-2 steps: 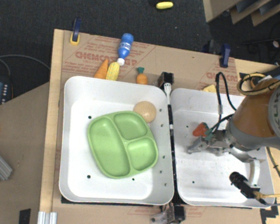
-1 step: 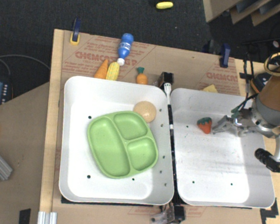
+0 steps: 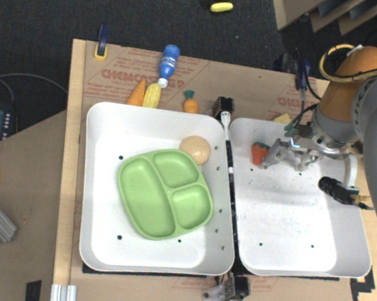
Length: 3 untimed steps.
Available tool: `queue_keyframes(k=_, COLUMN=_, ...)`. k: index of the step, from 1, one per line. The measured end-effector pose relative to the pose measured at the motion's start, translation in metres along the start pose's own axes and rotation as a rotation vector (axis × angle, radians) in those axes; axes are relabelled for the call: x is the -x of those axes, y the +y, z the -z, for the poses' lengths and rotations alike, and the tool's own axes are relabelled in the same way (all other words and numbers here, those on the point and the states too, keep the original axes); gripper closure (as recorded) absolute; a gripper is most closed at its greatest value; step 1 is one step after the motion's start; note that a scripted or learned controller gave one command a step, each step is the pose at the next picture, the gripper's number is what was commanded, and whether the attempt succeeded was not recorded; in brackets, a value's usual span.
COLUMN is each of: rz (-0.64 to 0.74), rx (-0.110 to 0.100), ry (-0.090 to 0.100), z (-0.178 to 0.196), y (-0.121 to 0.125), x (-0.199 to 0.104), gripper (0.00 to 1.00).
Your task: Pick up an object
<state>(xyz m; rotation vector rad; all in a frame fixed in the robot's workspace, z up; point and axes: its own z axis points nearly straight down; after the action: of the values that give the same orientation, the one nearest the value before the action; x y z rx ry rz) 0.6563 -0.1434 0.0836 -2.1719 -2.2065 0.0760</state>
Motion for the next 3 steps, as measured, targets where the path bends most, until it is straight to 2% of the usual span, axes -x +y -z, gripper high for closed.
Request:
queue_keyframes(k=1, rz=-0.012, rx=0.026, ry=0.009, z=0.002, y=-0.006, x=-0.041, gripper=0.00)
queue_keyframes(k=2, rz=-0.015, rx=0.065, ry=0.003, z=0.001, y=0.011, x=-0.051, gripper=0.00)
queue_keyframes(k=3, rz=-0.017, rx=0.067, ry=0.002, z=0.002, y=0.011, x=-0.035, gripper=0.00)
